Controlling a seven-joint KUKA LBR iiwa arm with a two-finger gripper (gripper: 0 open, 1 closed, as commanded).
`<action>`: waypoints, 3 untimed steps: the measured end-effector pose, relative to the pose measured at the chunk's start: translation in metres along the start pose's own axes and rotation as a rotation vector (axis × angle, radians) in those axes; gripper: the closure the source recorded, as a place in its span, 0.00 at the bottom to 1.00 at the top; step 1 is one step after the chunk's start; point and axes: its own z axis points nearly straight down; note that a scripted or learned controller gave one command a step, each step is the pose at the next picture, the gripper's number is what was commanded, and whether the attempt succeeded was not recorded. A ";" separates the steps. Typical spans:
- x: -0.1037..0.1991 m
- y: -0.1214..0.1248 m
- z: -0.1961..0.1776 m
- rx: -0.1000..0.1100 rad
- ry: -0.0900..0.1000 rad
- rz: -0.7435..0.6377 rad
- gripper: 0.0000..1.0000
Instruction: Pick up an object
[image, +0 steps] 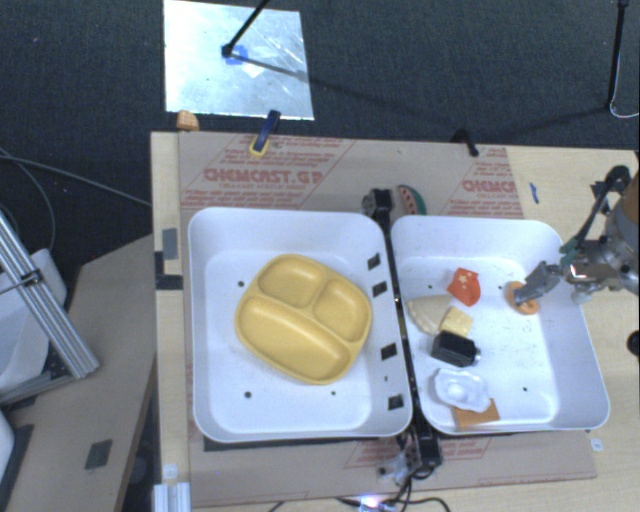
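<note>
At right bin's (590, 400) far edge we see the gripper (530, 292) touching a small orange disc (523, 298); finger opening we cannot tell. We judge disc light, stiff, thin: pinch across its rim.

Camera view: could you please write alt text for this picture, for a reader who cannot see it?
The tool of a grey robot arm hangs at an orange disc near the right bin's right wall, beside a red block, a black block and other small items. The left bin holds a yellow divided tray.
</note>
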 end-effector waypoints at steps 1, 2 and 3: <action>-0.047 0.016 0.170 0.003 0.000 0.003 0.00; 0.056 0.042 0.175 -0.001 0.002 -0.005 0.00; 0.036 -0.032 0.176 0.002 0.001 0.002 0.00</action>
